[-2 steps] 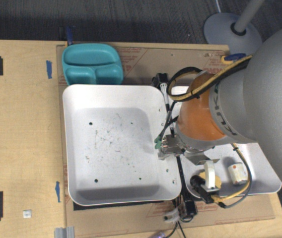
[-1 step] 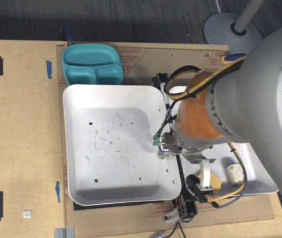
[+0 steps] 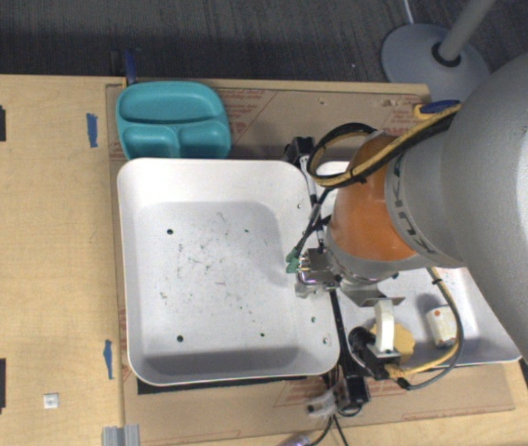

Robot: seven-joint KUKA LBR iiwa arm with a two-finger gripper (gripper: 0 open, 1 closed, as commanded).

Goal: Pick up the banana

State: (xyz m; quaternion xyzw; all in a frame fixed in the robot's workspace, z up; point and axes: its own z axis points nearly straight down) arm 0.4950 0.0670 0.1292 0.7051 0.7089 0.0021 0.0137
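banana (image 3: 401,341): a small yellow patch is being taken for it (a judgement, since most of it is being hidden by the robot's own fittings); it is being carried by the right bin (image 3: 473,337), near that bin's front edge.
gripper (image 3: 322,275): it is being held low at the right bin's left edge, just beside the rim of the left bin (image 3: 152,249); whether it is released or clenched cannot be told.
direction: the banana is being seen toward the right bin's front edge from the gripper, near but apart.
long axis: it cannot be told, as too little of the fruit is being shown.
neighbours: a small white piece (image 3: 441,321) with a red mark is lying just beside the banana; a teal tray (image 3: 173,119) is being kept behind the left bin's back edge.
next move: a shift toward the right bin's front edge is being called for before any descent.
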